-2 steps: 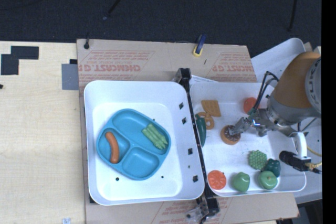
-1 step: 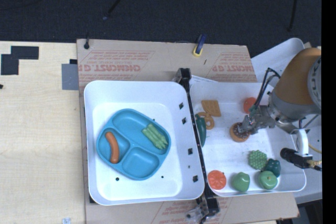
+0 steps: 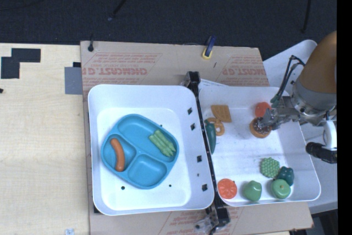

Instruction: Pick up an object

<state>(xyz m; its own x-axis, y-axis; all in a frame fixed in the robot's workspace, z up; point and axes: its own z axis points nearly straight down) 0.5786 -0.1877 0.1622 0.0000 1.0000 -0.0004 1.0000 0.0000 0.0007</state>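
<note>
**Gripper low over a round brown piece in the right bin**

Where the grey arm (image 3: 316, 77) reaches in from the right, its gripper (image 3: 269, 120) hangs low in the upper right part of the right bin (image 3: 308, 195). Directly under the fingertips lies a round brown toy (image 3: 258, 129), flat and disc-like with an orange rim, touching or all but touching the tool. Whether the jaws are spread or closed cannot be told, since the dark mechanism blurs into the piece; nothing shows it lifted. A small red-orange toy (image 3: 262, 109) sits just behind the gripper, nearer the far wall.

Both bins are shallow white plastic with rounded corners, standing side by side on a brown cardboard sheet (image 3: 165, 66). The right bin holds, along its near edge, one orange-red round fruit (image 3: 226, 189) and two glossy green apples (image 3: 252, 191) (image 3: 281, 189). Above the second apple lie one knobbly green piece (image 3: 269, 167) and one dark teal piece (image 3: 286, 175). Near the left wall rest one flat tan cracker (image 3: 221, 113), one tan ring-shaped pretzel (image 3: 216, 128) and one dark green pepper-like piece (image 3: 210, 137).

The left bin (image 3: 104, 96) carries one blue divided plate (image 3: 137, 170), smooth and oval, with three compartments. One orange sausage (image 3: 117, 154) lies in its left compartment and one bunch of green beans (image 3: 163, 142) in its upper right.
</note>
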